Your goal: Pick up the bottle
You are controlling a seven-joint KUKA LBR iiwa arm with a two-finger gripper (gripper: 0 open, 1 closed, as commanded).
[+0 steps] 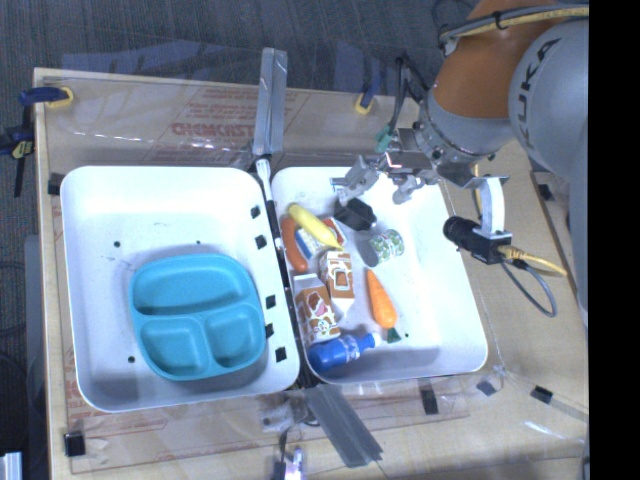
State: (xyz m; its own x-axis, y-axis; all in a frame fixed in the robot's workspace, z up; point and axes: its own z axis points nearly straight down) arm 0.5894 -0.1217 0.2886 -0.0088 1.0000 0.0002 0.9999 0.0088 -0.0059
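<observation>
A blue bottle (pixel 338 352) with a blue cap lies on its side at the near edge of the right bin (pixel 455 298), against the divider. My gripper (pixel 383 186) hovers over the far end of that bin, well beyond the bottle. Its two silver fingers (pixel 356 179) are spread apart, open, with nothing between them. Just below the gripper lie a black piece (pixel 354 213) and a small clear, greenish object (pixel 386 243).
The right bin also holds a banana (pixel 313 227), a carrot (pixel 380 301), an orange item (pixel 293 245) and two printed cartons (pixel 338 273) crowded near the bottle. A blue divided tray (pixel 198 315) sits in the left bin (pixel 90 268). A cable and black connector (pixel 475 238) hang at the right.
</observation>
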